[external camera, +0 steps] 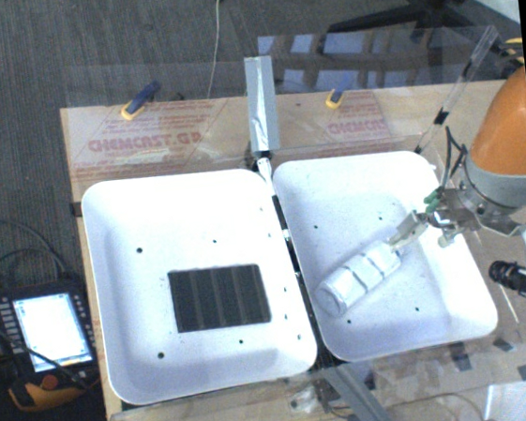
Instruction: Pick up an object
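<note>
A: 1 gripper [414, 228], low over the right bin [464, 319]; I cannot tell its state from this slant.

B: And the thing to lift?

A: 1 white cylinder [357, 277], lying on its side in that bin, tip just beside the gripper; probably light, stiff, smooth plastic, so slippery; I'd pinch across the middle, since it may roll.

B: Surroundings?

A: Left bin [114, 231] bears 1 dark ribbed slab [219, 297]; both bins sit on a wooden bench [142, 143]; 1 handheld pendant [43, 335] lies on grey carpet [37, 51].

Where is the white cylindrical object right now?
The white cylinder lies tilted in the right bin, near its lower-left corner, just left of the gripper.
</note>
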Tool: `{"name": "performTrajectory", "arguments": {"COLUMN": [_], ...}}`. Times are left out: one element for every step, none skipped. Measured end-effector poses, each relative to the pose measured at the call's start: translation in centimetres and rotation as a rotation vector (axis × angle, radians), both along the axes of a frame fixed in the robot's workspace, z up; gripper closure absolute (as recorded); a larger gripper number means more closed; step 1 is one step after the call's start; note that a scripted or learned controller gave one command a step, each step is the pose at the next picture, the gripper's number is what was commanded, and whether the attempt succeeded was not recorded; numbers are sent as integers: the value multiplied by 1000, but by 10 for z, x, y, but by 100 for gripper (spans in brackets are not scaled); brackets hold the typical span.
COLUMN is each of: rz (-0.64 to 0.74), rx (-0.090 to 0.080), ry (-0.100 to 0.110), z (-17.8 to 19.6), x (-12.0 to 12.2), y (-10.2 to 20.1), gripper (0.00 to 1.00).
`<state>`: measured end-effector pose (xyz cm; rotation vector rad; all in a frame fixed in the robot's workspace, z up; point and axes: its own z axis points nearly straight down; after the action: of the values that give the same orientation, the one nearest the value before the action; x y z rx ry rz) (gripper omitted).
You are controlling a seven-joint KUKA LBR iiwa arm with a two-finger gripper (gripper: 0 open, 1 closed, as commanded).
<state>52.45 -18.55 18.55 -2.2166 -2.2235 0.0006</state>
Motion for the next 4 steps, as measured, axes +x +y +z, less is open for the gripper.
{"name": "performTrajectory", "arguments": {"rz": [151,26,142,270], "rx": [0,-2,5,2], "ry": [-1,-1,-6,-12], "z": [-65,-15,-89,-92], "x": [15,-37,-37,-35], "y": [40,-33,-32,-33], "gripper": [0,0,0,0]}}
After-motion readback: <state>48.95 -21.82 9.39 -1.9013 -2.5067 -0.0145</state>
